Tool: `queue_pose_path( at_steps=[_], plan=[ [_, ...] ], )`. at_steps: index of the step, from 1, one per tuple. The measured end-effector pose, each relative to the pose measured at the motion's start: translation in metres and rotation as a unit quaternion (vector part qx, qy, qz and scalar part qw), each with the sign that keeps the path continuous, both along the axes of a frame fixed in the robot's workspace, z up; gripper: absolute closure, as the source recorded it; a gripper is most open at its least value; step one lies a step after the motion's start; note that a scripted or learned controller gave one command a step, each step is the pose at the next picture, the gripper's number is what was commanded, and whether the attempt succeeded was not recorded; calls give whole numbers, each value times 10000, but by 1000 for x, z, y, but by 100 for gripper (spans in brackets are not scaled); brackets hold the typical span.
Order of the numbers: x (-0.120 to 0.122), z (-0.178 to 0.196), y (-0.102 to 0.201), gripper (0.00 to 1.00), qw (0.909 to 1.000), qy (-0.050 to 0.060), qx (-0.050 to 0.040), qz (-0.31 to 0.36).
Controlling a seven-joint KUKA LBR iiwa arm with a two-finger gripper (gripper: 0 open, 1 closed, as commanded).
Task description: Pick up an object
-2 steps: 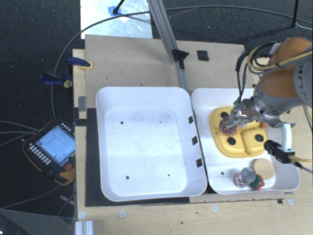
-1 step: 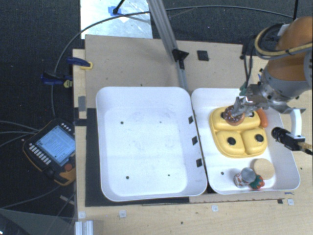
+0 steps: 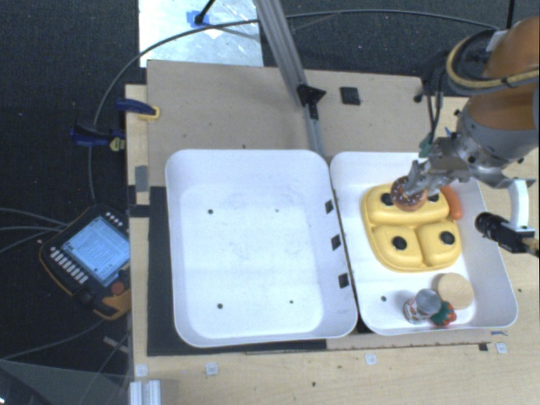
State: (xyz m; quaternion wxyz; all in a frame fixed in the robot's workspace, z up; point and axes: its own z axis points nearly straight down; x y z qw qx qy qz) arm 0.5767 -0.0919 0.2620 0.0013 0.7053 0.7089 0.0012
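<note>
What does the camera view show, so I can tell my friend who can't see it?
A grey and orange robot arm reaches in from the right, its gripper low over a yellow toy in the right white bin. An orange thing lies beside the toy, small objects sit nearer the front, and the left bin stands alongside.

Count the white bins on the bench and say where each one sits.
2. The left bin sits mid-bench; the right bin adjoins it, under the gripper. None looks hidden.

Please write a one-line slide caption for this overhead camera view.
The arm's end effector reaches down onto a yellow toy in the right bin, near a small beige disc.
</note>
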Motion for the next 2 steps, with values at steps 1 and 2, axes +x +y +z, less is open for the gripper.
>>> queue_pose_path(
  at_steps=[1,2],
  plan=[
    [-18,2,49,100,10000,12,10,23],
    [-21,-10,101,100,10000,14,12,24]
  ],
)
